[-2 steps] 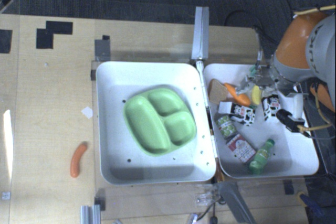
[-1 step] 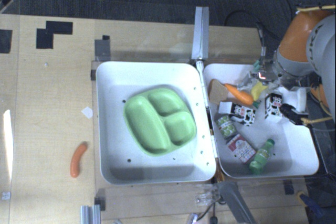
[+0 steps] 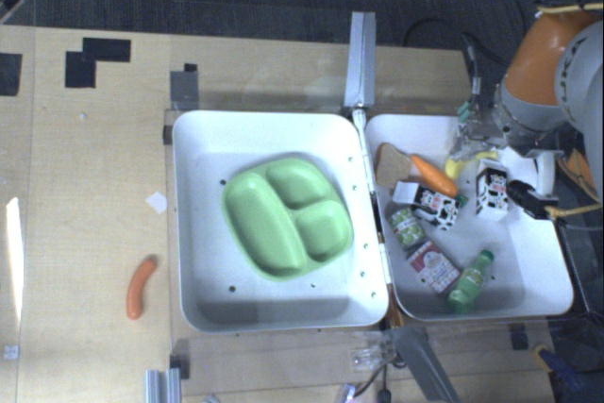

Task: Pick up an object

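The right bin (image 3: 557, 278) holds several small objects. An orange carrot (image 3: 433, 174) lies by a brown card piece (image 3: 391, 161). Two black-and-white cow-patterned toys sit near the middle, one (image 3: 436, 206) left of the other (image 3: 492, 189). A green bottle (image 3: 470, 279), a red packet (image 3: 433, 265) and a green packet (image 3: 407, 227) lie toward the front. My gripper (image 3: 474, 135) reaches in from the right and hangs low over the bin's back part, just above a yellow item (image 3: 459, 166) beside the carrot. Nothing is visibly held.
The left bin (image 3: 193, 203) holds a green divided plate (image 3: 287, 217). An orange sausage toy (image 3: 140, 286) lies on the bench left of the bins. A metal post (image 3: 360, 61) rises between the bins at the back. Cables run behind the bench.
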Tool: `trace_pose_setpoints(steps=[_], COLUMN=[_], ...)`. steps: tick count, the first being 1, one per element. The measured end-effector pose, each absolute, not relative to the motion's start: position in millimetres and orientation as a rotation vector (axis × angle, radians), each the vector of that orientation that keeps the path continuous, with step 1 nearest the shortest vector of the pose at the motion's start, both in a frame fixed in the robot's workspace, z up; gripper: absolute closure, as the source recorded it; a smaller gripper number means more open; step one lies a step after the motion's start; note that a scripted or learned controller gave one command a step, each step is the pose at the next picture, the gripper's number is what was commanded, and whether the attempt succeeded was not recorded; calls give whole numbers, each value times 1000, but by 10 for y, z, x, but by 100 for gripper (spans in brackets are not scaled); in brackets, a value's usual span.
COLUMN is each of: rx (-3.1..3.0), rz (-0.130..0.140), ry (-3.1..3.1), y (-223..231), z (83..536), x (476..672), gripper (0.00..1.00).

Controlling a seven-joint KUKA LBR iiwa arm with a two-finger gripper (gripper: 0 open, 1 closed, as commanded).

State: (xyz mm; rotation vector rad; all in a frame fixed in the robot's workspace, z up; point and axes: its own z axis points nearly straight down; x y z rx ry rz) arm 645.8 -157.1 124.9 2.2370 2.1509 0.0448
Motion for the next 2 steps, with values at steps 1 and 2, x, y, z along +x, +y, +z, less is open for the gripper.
trace_pose_setpoints(steps=[1,2], rx=[2237,2198], rz=[44,51], ry=[2152,2199], y=[-1570,-1687], z=[1247,1056], x=[6457,6400], gripper=[0,0])
